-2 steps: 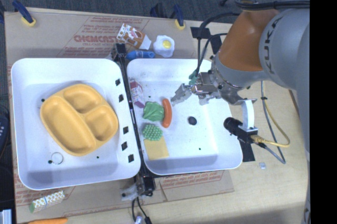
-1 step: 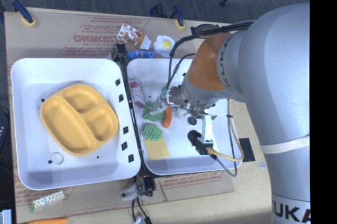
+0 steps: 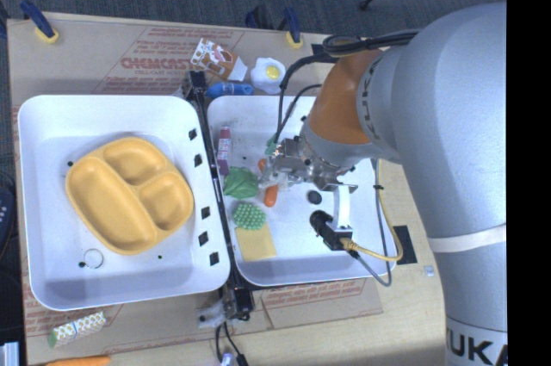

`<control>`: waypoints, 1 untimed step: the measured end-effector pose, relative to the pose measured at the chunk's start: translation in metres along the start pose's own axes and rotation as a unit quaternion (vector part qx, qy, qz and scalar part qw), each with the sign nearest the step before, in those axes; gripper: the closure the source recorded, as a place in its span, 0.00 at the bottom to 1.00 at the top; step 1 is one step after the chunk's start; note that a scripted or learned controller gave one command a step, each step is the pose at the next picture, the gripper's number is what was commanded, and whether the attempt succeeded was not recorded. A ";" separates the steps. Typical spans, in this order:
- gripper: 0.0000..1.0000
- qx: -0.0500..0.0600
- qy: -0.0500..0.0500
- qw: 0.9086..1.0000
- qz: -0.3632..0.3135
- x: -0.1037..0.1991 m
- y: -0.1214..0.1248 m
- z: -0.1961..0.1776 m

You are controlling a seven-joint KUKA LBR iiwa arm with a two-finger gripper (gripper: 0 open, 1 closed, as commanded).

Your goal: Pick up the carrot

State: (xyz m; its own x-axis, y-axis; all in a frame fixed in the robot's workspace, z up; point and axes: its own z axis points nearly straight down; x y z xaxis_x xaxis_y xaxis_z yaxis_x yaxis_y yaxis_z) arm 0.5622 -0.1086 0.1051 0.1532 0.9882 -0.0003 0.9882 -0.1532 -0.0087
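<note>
your tool [image 3: 274,175] sits in the right bin [image 3: 362,263], the carrot [image 3: 270,196] just at its six o'clock; you cannot tell its grip state.

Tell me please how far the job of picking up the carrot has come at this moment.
Done: the arm has reached into the right bin, and the hand is low over the toy food. In hand: it sits right at the carrot, the small orange piece beside the green leafy toy. Whether it grips the carrot cannot be seen. Left: a clear grasp and the lift, since the carrot looks to be down in the bin.
</note>
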 end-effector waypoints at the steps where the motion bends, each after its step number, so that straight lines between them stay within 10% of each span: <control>1: 1.00 -0.003 0.001 0.993 0.118 -0.008 -0.042 -0.187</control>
State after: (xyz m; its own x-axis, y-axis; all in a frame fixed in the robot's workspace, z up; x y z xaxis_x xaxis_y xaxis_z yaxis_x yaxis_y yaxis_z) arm 0.5214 -0.1106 0.2926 0.3798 0.9251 -0.0001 0.9251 -0.3798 -0.0017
